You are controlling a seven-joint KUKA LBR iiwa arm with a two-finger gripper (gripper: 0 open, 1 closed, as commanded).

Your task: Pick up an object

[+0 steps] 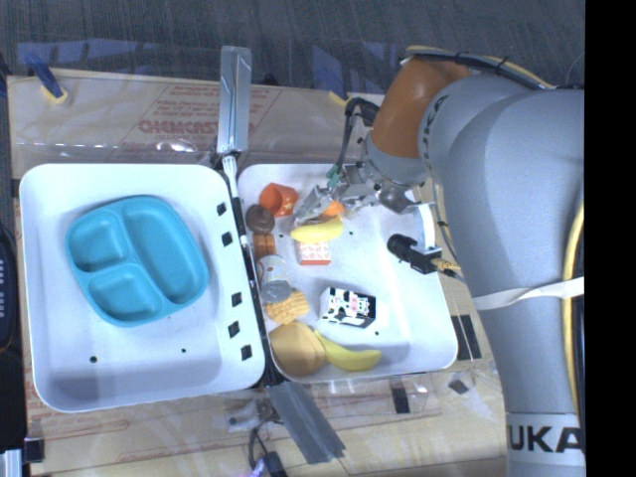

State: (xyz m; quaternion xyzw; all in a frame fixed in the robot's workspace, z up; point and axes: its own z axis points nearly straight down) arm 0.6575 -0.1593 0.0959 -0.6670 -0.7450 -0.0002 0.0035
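Claw, low in the right bin beside the yellow lemon-like toy and orange piece, should descend squarely over one toy and close gently, though I cannot tell its state because the wrist crowds and blurs it.

Counting the things
Two white bins, one blue plate, one banana, one corn cob.

White letters "UKA" are showing on the arm's grey base; red print on the surface is staying too faint to read.
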